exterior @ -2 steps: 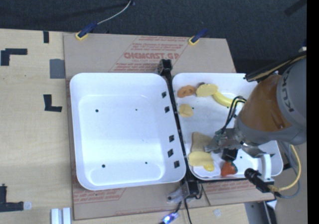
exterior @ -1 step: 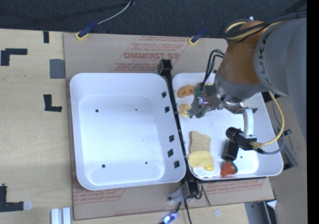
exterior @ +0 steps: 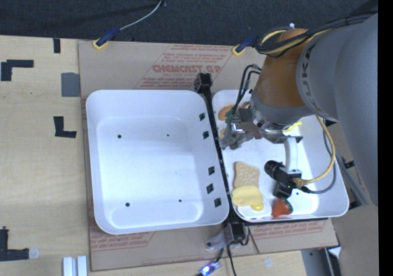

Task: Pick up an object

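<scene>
The arm (exterior: 319, 72) reaches over the right bin (exterior: 328, 198). Its gripper (exterior: 234, 134) sits low by that bin's left wall; whether it is parted or closed cannot be told, and no object is seen in it. The left bin (exterior: 147, 158) lies to its left. Just below the gripper lie a tan sponge-like block (exterior: 247, 175), then a yellow piece (exterior: 247, 196). Farther below and right is a small red object (exterior: 281, 208).
</scene>
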You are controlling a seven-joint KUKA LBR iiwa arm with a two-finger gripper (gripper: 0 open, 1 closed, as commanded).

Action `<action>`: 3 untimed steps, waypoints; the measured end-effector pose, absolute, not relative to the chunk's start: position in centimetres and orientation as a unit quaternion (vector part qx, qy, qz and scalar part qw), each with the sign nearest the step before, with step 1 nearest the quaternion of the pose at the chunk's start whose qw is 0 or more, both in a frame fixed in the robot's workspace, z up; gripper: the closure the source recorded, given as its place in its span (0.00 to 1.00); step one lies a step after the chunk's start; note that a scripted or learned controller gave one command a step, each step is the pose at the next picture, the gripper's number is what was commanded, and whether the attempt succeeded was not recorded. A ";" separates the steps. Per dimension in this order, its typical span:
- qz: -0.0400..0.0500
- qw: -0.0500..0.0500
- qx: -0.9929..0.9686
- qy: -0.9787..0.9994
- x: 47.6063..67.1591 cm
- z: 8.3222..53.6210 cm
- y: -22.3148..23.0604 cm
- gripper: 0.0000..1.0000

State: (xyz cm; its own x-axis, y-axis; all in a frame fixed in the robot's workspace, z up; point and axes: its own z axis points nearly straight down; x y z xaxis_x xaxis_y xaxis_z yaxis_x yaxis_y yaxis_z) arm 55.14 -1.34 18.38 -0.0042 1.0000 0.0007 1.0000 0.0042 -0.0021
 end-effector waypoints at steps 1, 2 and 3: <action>0.000 0.000 -0.707 -0.708 56.6 18.4 -2.2 1.00; -0.003 -0.003 -0.703 -0.711 66.5 18.5 7.4 1.00; 0.001 0.000 -0.706 -0.708 66.8 18.4 7.0 1.00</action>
